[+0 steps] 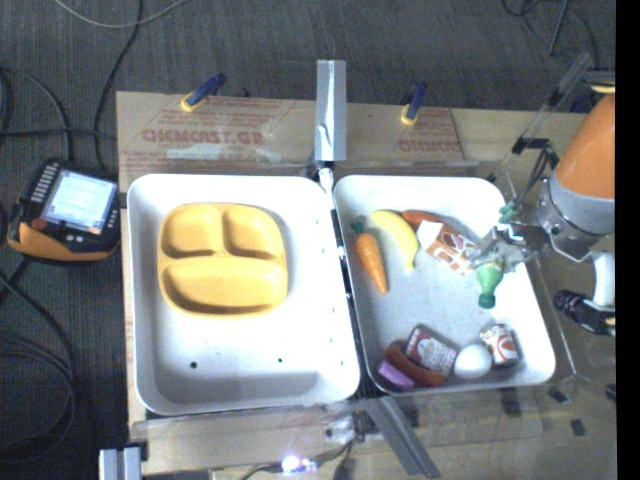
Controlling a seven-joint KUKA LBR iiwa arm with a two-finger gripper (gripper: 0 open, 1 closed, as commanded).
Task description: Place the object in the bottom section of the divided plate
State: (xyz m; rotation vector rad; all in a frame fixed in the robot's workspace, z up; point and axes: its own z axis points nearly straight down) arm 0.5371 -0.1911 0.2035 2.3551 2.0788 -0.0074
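Note:
The yellow divided plate (224,258) lies in the left bin (240,373), with two small sections at the far side and one wide section nearest the front. My gripper (496,253) is over the right side of the right bin (450,308). Its tip sits right at the top end of a small green bottle (488,286). Whether the bottle is between the tips is unclear from this angle.
The right bin also holds a carrot (371,258), a banana (398,235), a red and white packet (446,245), a brown packet (432,349), a sausage (412,368), a white egg (471,362) and a small can (501,345). A teach pendant (70,208) lies left of the bench.

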